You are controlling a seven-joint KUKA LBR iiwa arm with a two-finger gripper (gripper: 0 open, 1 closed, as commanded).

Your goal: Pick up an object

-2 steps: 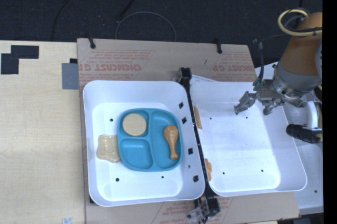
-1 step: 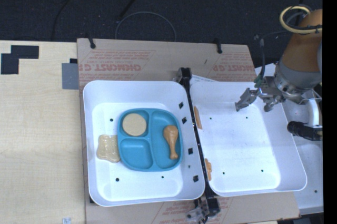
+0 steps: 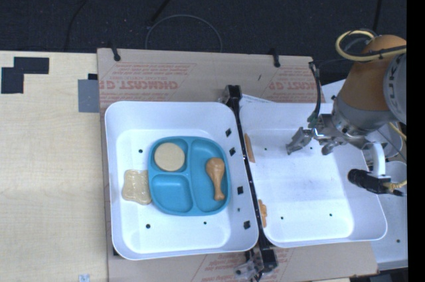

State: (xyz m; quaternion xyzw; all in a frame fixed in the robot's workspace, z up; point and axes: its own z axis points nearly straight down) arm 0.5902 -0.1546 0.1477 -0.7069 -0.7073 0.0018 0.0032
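A: What can be seen in the left bin (image 3: 126, 135)?

B: A blue tray (image 3: 179, 198) is seen in it. A round cookie (image 3: 169, 156) and a toy chicken leg (image 3: 216, 176) are laid in the tray. A piece of toast (image 3: 136, 186) is laid just beside the tray, touching its left edge.

A: Where is the end effector (image 3: 312, 143)?

B: It is held over the right bin (image 3: 312, 208), near the top of it, well apart from the food. Its fingers are spread open, and nothing is held between them.

A: Has anything been picked up yet?

B: No. The picking is not yet done. All the food is seen lying in the left bin.

A: What is left to be done?

B: It is thought that the end effector must be carried across to the left bin, lowered over one thing, closed on it, and lifted. The chicken leg is the nearest one.
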